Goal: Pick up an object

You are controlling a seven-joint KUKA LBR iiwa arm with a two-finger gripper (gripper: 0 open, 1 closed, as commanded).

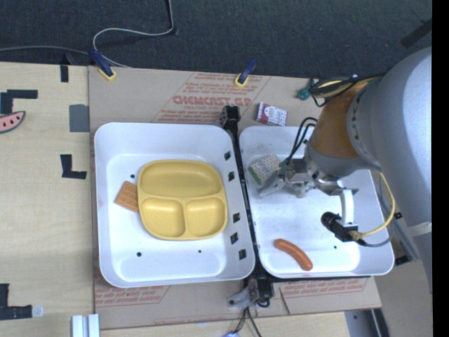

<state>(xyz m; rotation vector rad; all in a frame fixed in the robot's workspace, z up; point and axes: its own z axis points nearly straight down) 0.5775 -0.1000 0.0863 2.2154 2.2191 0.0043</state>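
Green-white packet (266, 166) sits right at the gripper (270, 183) tips; can't tell if grasped. Centre over it, close firmly, lift straight; sausage (292, 253) lies well behind.

My arm (393, 132) runs off the right edge. The yellow tray (184, 198) covers most of a brown cracker (127, 196). I can't read the gripper (270, 182) fingers.

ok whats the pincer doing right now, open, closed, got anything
pincer: low in the right white bin, by the small greenish patterned packet; open or closed cannot be told, and no object is seen gripped.
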